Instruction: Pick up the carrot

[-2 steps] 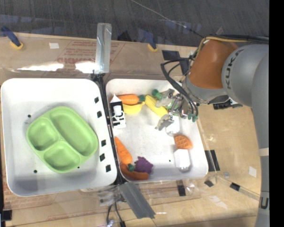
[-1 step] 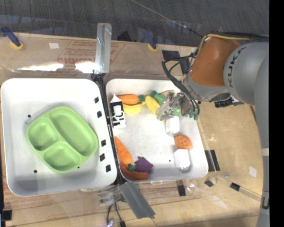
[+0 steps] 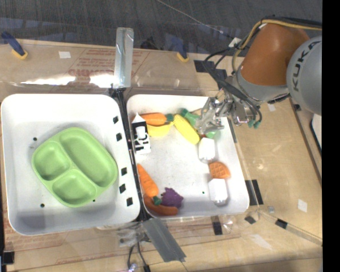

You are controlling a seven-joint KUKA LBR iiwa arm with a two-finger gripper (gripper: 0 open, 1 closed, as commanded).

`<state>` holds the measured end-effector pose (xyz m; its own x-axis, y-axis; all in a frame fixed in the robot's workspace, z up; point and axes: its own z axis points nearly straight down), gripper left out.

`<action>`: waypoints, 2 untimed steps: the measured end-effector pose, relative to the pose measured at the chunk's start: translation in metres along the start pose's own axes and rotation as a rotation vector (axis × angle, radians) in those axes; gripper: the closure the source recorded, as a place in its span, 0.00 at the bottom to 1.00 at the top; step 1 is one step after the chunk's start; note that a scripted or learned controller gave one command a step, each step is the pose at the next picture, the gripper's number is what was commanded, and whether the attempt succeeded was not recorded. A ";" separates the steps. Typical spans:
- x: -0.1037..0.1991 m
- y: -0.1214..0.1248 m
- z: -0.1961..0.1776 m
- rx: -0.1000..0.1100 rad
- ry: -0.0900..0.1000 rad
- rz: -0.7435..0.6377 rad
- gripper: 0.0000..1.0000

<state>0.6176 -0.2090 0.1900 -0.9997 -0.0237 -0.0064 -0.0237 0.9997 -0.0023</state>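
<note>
Step in hand: approach, nothing lifted. Hand [image 3: 211,119] low at upper right corner of right bin [image 3: 175,208], beside yellow piece [image 3: 186,128] and green scrap [image 3: 213,132] (finger spread impossible to tell). Carrot [image 3: 147,181] against lower left wall of same bin, just above purple toy [image 3: 171,196]; second orange-and-green piece [image 3: 154,118] at upper left. Next: travel toward lower left, descent over carrot, closing across its width. Green tray [image 3: 73,166] in left bin.

Carrot [image 3: 154,118] seemingly beside fingers [image 3: 207,122]
</note>
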 end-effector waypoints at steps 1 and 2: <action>-0.004 0.000 -0.086 0.002 -0.003 -0.241 1.00; 0.032 0.012 -0.066 -0.006 0.006 -0.639 1.00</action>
<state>0.5853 -0.1974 0.2554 -0.7882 -0.6154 0.0003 -0.6154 0.7882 0.0017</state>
